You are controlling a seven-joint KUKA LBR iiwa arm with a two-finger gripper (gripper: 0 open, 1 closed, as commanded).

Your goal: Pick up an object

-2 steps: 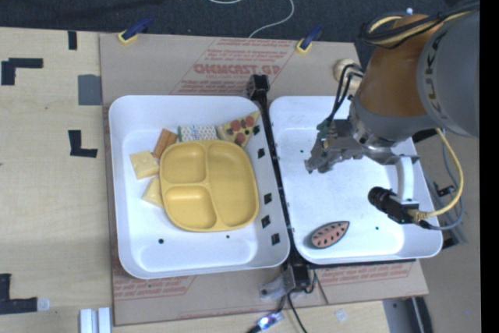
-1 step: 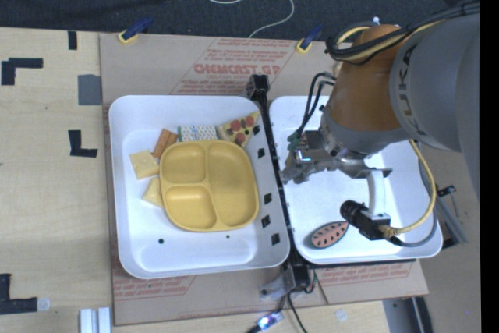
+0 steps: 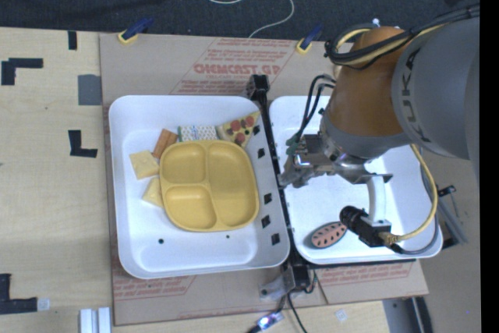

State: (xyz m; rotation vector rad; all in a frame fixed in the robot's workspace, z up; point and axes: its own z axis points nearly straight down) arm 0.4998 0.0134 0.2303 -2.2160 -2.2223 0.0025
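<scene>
Looking down, you see two bins: the left bin [image 3: 125, 168] holds one yellow plate [image 3: 209, 185] with several small pieces tucked partly beneath it, hard to identify. One oval brush [image 3: 327, 234] lies in the right bin [image 3: 405, 168] near its front, long axis running left-right, slightly tilted. The gripper [image 3: 300, 168] sits under the arm; its state you cannot tell.

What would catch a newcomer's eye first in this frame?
Probably the yellow divided plate filling the middle of the left bin, with small flat pieces tucked behind its upper left edge. Next, the big grey and orange arm looming over the right bin, where a small spotted oval object lies near the front wall.
</scene>
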